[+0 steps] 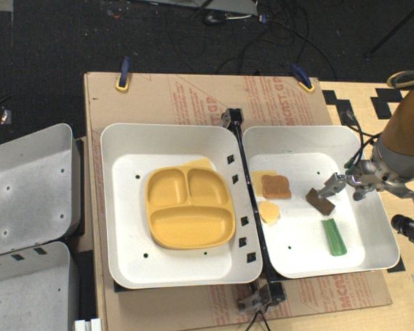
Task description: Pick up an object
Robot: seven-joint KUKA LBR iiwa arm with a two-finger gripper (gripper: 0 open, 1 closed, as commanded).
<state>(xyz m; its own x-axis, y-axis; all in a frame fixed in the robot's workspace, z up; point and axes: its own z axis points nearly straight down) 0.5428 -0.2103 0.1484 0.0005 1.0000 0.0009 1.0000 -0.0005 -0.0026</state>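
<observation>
In the right bin (297, 140) lie a dark brown block (320, 201), a green block (334, 237), a tan toast-like slab (276, 186) and a small yellow round piece (269, 212). My gripper (343, 187) hangs over the right side of this bin, just up and right of the dark brown block. Its fingers are open and nothing sits between them. One grey finger (331, 185) points down-left toward the brown block, close to its top corner. The grey arm with its orange band (405, 126) comes in from the right edge.
The left bin (124, 150) holds a yellow divided plate (190, 207). A black divider (247, 192) runs between the bins. The bins rest on a cardboard sheet (193, 95) held by blue-yellow clamps. Grey metal trays (27, 185) stand to the left.
</observation>
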